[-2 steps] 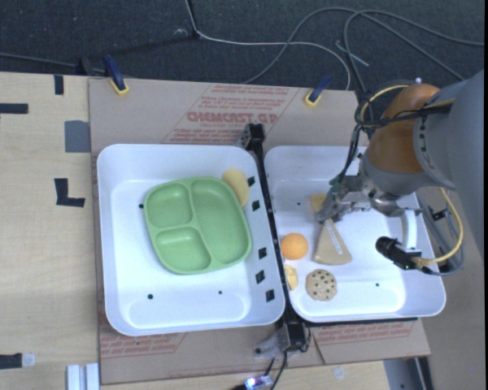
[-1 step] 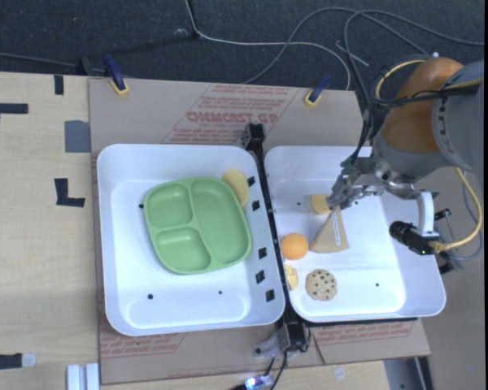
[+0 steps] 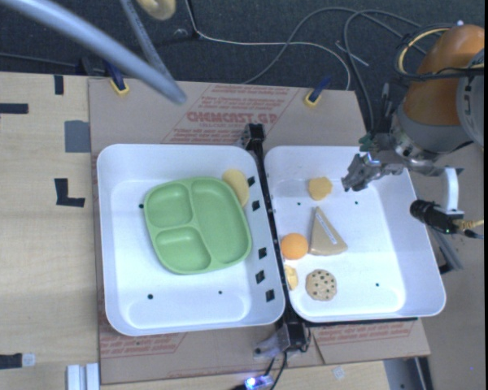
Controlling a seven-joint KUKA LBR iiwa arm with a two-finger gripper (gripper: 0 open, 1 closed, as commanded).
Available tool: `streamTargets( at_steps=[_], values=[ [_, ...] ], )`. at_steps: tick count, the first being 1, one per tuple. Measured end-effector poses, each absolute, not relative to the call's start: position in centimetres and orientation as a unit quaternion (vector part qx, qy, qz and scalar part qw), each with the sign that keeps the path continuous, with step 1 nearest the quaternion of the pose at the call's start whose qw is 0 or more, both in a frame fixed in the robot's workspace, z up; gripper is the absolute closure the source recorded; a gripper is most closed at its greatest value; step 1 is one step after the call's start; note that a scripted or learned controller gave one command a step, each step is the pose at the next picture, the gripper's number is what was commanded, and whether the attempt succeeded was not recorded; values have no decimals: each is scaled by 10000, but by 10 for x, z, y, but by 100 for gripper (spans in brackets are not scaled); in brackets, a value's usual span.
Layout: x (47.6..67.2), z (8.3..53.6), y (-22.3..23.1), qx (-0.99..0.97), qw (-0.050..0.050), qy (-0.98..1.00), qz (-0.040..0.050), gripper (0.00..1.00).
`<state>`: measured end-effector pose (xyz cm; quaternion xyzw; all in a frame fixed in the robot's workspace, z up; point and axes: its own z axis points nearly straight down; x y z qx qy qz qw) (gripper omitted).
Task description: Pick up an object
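My gripper [image 3: 356,175] hangs over the back of the right bin [image 3: 390,218], with nothing seen between its fingers. A small yellow piece [image 3: 320,188] lies just left of it. Further forward lie a tan wedge [image 3: 326,235], an orange ball [image 3: 294,246] and a chocolate-chip cookie [image 3: 320,284]. A small yellow item [image 3: 291,278] sits against the bin's left wall.
The left bin [image 3: 122,218] holds a green divided plate [image 3: 197,223], with a pale yellow object [image 3: 237,185] at the plate's back right corner. A black divider [image 3: 264,218] runs between the bins. Cables trail behind the bench.
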<state>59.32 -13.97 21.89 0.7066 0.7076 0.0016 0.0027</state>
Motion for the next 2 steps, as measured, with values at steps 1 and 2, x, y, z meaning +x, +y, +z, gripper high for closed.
streamTargets(
  at_steps=[1, 2],
  values=[
    [593, 283, -142, 7067, 24, 7075, 13, 100],
    [592, 278, -85, 7050, -4, 7092, 2, 100]
  ],
)
